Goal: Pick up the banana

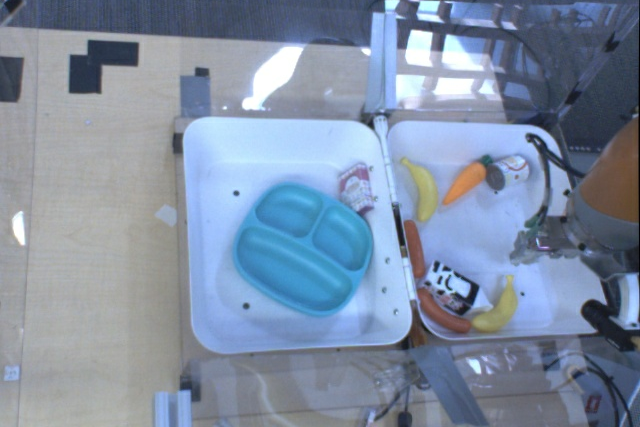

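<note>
One banana [422, 188] lies by the right bin's [520, 137] left wall, another [499, 307] near its front edge — the gripper [532, 245] hovers over that bin, finger state impossible to tell.

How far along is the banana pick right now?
Nothing looks done yet. Both bananas lie in the right bin: one banana near its left wall beside the carrot, the other banana at the front beside the sausage. The arm sits at the bin's right edge, its gripper over bare bin floor, touching neither. Left: approach, grasp, lift.
</note>
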Available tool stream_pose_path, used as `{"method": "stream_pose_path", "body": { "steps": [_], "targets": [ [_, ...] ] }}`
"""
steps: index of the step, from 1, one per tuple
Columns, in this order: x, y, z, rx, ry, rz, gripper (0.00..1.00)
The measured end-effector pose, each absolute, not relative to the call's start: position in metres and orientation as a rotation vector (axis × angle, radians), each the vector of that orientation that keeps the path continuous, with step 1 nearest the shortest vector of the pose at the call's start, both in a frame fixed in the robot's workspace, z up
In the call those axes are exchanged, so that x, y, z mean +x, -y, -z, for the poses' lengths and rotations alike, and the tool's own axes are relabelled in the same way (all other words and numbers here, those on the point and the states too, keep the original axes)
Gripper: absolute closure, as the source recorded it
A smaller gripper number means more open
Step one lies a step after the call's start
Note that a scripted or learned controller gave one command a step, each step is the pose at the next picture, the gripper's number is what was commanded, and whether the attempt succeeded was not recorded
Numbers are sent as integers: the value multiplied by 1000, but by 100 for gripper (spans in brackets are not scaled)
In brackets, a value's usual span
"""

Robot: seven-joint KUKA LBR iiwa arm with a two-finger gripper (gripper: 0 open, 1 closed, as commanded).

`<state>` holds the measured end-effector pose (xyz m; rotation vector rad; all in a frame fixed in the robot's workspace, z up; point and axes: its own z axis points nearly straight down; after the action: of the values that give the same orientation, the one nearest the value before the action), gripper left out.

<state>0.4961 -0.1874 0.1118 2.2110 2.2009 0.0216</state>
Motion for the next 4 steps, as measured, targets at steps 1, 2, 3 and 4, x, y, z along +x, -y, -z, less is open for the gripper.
{"method": "stream_pose_path", "body": {
  "steps": [1,2,3,4],
  "targets": [
    [496,187,-112,2212,-2200,-21,0],
    [491,195,-89,2151,-2277,-10,0],
    [494,194,-101,2142,-2278,-17,100],
    [503,205,-89,2158,-2272,-10,100]
  ]
}}
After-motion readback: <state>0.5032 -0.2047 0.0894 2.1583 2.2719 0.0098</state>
